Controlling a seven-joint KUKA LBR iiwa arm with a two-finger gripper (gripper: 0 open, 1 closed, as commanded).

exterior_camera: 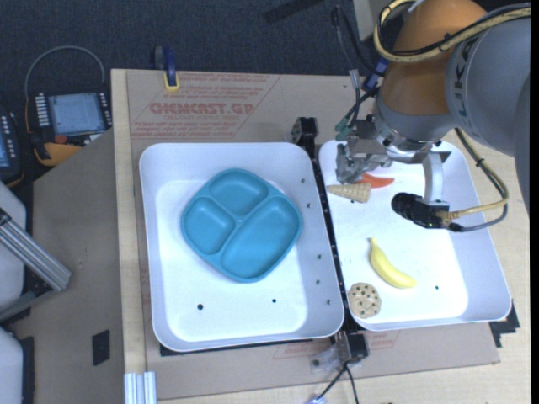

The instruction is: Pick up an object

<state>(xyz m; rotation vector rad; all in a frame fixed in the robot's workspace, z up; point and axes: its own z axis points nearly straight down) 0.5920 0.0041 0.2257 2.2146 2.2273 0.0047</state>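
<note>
My gripper (352, 168) hangs over the far left corner of the right bin (472, 305), under the orange wrist band. Just below it on the bin floor lies a tan waffle cone piece (353, 193). A small red object (380, 181) lies right beside the gripper, partly hidden by it. Nearer the front of the same bin a yellow banana (390, 265) lies at a slant. A round speckled cookie (364, 300) sits by the front left corner. I see nothing held in the gripper.
The left bin (168, 301) holds a blue divided plate (242, 223) near its middle. A black part on a yellow cable (421, 209) hangs from the arm over the right bin's centre. The ridge between the bins runs just left of the gripper.
</note>
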